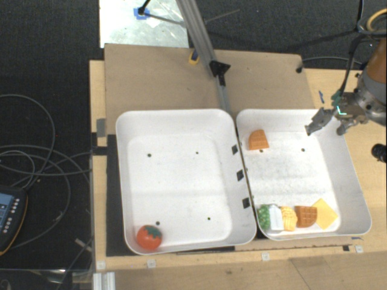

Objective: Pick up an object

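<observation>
Toward the far end of the right bin (357, 189), a small orange piece of toy food (258, 140) with a rounded top and a flat base is seen lying alone on the white floor. Along the near wall of that bin, a green piece (264, 215), a yellow corn cob (288, 218), a brown waffle (305, 215) and a yellow cheese wedge (326, 213) are lined up close together. A red tomato (149, 237) is placed in the near left corner of the left bin (175, 122). The arm (373, 83) is held over the right bin's far right corner, and the gripper (329, 125) is spread, with nothing pinched between its fingers.
</observation>
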You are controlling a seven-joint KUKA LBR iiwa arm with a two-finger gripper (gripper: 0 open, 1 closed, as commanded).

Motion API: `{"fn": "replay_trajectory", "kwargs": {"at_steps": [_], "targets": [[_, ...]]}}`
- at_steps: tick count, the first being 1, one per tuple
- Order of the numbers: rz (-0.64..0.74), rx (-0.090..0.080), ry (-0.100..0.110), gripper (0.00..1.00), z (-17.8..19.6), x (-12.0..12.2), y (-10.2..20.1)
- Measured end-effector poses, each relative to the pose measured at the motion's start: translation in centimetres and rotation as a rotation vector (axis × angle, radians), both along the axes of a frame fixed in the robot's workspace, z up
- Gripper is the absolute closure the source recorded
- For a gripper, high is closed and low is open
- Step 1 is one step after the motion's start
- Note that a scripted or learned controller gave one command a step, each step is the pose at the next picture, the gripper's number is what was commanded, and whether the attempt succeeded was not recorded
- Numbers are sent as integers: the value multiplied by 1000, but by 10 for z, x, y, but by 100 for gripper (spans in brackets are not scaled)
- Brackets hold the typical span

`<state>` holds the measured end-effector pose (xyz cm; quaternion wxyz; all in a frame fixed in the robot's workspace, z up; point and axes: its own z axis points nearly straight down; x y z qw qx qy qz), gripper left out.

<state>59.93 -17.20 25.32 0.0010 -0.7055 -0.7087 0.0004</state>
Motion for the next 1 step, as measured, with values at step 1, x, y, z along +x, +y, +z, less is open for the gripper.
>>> {"fn": "replay_trajectory", "kwargs": {"at_steps": [1], "targets": [[1,-1,-3,0,2,1,0]]}}
